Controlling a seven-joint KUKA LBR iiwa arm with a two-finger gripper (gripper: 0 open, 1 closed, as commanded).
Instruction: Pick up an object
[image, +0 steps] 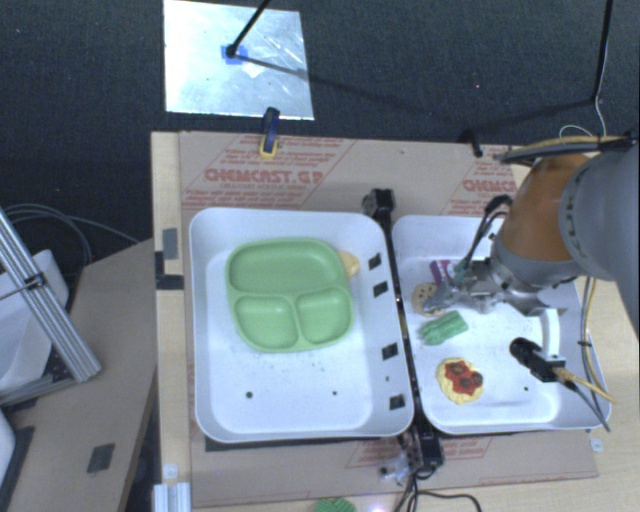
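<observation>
gripper (447, 297) is hovering low in the right bin (520, 412), finger state unreadable, just above the green toy (442, 327); centring squarely over it before closing is looking wisest.

I see a pale green divided tray (290, 295) in a white bin (215, 330). My arm (565, 220) is grey and orange. A yellow disc (459, 380) carries red blotches.

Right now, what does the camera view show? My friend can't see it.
A grey robot arm reaches into the right bin, its gripper near a green toy, cookie and mini pizza. The left bin holds a green divided plate.
</observation>
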